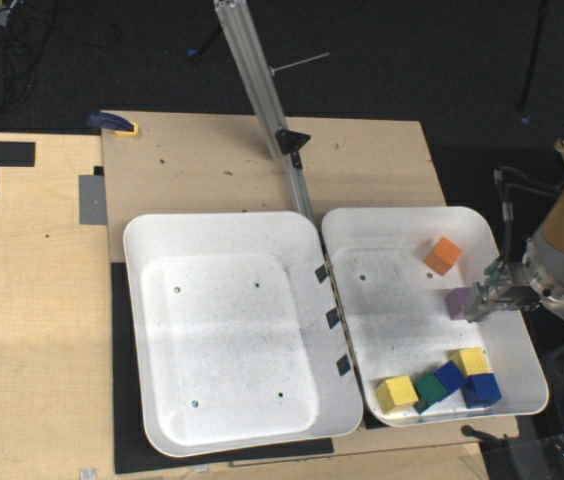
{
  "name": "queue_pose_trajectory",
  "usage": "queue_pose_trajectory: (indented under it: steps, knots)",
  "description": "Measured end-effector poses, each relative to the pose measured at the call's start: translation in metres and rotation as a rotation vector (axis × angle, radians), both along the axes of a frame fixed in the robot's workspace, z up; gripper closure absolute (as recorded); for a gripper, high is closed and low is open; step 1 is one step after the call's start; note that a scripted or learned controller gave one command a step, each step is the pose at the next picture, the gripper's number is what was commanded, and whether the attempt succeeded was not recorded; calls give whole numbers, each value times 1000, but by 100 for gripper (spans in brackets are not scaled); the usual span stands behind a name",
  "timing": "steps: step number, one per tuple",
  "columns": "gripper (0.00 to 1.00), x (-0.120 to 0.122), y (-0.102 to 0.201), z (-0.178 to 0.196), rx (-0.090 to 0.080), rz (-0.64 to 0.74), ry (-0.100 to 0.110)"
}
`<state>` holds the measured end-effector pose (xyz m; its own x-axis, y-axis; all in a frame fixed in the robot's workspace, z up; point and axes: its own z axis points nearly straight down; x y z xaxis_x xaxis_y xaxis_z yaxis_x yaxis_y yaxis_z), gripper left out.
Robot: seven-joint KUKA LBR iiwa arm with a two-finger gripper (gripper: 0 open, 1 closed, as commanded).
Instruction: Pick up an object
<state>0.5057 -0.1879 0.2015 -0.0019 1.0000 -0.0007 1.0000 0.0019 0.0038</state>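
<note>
Camera view, left to right. Worktop [32, 298] is light wood, with black and grey patches at upper left of frame and a blue-yellow clamp [114, 123] on the far edge of the raised board. A slanted aluminium rail [260, 88] runs from top centre down to the seam between the bins.

Left bin [227, 333] sits at lower centre, white, shallow. Right bin [407, 298] butts against it; three black clips [330, 316] sit along the shared edge.

Right bin contents: orange block [443, 255] near the upper right of the bin, well apart from the rest. Purple block [457, 302] at the bin's right side, mid-height. Cluster at the bin's lower right corner: yellow cube [396, 393], green block [429, 392] touching it, blue block [450, 376], second yellow block [473, 360], second blue block [481, 391], all packed close.

Pincer [484, 302] comes in from the right edge of frame, tip low, just beside the purple block and touching or nearly so. Can't tell how far open it is, or whether it has hold of anything; the view is too small and blurred there.
</note>
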Motion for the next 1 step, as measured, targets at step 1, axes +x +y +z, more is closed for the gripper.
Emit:
queue_pose_trajectory:
  steps: [1]
  knots:
    - [100,0,-1,63,-1,0,-1]
